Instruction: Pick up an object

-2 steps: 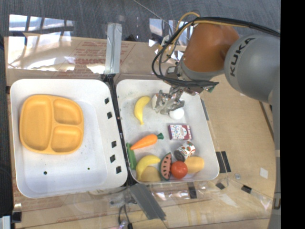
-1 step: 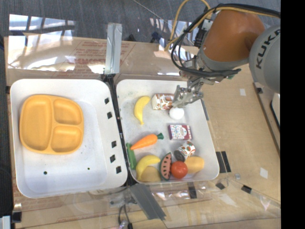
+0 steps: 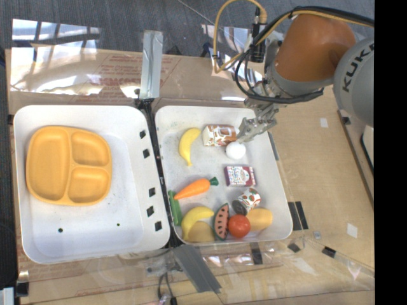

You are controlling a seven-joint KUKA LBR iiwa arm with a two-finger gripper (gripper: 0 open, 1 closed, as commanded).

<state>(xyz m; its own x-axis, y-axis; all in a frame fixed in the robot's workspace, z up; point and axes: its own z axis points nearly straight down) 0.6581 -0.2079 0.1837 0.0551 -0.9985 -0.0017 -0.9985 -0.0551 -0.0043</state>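
**Over the right bin**

Nearest, glossy rounded tomato (image 3: 239, 225). Farther, tapered orange carrot (image 3: 192, 189), long axis across, tip leftward. Beyond, smooth white egg (image 3: 236, 150) in right bin (image 3: 278, 170), just beside gripper (image 3: 250, 131); finger spread impossible to tell.

A: What lies beneath it all?

B: A brown cardboard-covered tabletop (image 3: 191, 75), glossy with clear plastic film that catches pale window-like glare at the upper left (image 3: 54, 33). A strip of grey tape (image 3: 150, 65) runs down it.

A: And beyond?

B: Dark grey carpeted floor (image 3: 102, 5) along the top, and black tape marks (image 3: 297, 215) at the right.
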